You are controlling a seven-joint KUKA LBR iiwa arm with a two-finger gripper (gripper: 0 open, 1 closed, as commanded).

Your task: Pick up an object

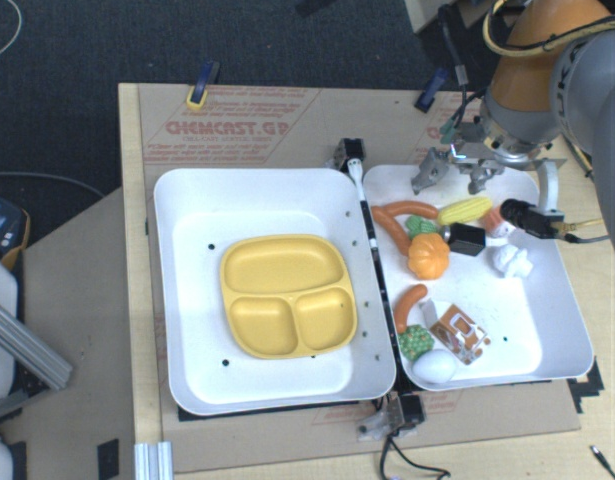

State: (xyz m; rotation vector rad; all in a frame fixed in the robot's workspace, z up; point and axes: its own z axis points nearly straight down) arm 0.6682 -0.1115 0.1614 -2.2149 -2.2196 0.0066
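Observation:
My gripper (454, 176) hangs over the far edge of the right bin (557, 313), its fingers spread and open, with nothing between them. Just in front of it lies a yellow corn cob (465, 209), beside a long orange sausage (399, 214) and a small green piece (422, 226). Nearer the middle sit an orange pumpkin (428, 255) and a small black block (467, 239). A crumpled white item (510, 260) rests on the right. At the front are a second sausage (410, 306), a broccoli floret (415, 342), a white egg (434, 368) and a brown-and-white box (459, 332).
The left bin (187, 268) holds a yellow divided plate (285, 295) in its middle. A red-and-white piece (492, 224) lies right of the corn. Clamps sit on the ridge between the two bins at the back (349, 154) and front (402, 411).

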